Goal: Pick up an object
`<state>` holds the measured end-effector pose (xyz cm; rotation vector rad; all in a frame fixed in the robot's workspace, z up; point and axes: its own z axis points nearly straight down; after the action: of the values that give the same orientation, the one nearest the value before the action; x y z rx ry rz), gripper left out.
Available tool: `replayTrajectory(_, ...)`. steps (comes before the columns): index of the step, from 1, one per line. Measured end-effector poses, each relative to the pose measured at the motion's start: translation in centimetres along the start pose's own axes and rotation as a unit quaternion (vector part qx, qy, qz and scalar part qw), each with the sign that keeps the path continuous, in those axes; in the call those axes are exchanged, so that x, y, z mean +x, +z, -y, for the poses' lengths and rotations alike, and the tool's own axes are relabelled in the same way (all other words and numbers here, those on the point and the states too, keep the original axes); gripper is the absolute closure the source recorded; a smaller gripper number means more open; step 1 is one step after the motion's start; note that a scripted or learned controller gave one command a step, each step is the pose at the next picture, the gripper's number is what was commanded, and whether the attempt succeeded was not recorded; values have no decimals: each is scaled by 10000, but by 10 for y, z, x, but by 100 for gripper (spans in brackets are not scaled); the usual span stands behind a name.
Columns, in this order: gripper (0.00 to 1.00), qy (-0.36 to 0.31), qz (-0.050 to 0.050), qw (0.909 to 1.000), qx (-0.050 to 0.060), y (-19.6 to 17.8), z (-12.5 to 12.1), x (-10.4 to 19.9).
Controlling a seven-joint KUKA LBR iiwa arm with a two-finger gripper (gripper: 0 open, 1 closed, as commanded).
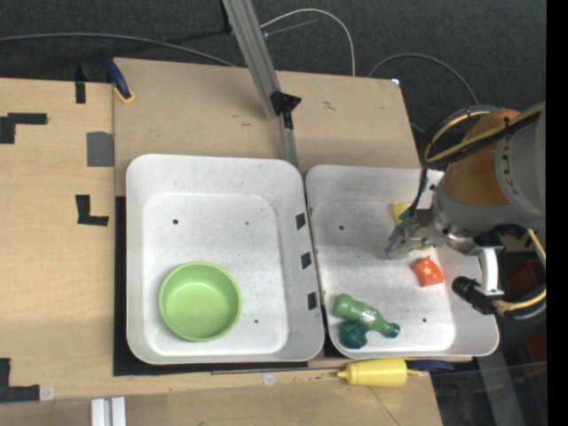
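Overhead view of the bench with two white bins side by side. The arm (497, 171) reaches in from the right and holds its gripper (404, 242) low over the right bin (355, 198), near that bin's right edge and about midway along it. Whether the claw is open or closed cannot be told; it is small and dark against the bin floor, and nothing is visibly held in it.

Candidate objects in the right bin: a yellow piece (401, 211) just beside the gripper on its far side, an orange block (429, 272) just beside it on the near side, and a green bottle (364, 313) with a teal piece (354, 334) at the near edge. A green bowl (201, 301) sits in the near left corner of the left bin (213, 171). A yellow bottle (377, 373) lies on the bench, outside the right bin's near edge.

Progress, as judged: the approach appears made, but no grasp or lift is evident; closing on an object and raising it remain.
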<state>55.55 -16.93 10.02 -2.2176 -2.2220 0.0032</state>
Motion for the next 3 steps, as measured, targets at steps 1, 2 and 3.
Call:
replayTrajectory(1, 100, 5, 9, 10000, -36, -62, 4, 0)
replayTrajectory(2, 100, 3, 9, 10000, -34, -115, 3, 0)
replayTrajectory(3, 100, -26, -7, 10000, -19, -127, -15, 51)
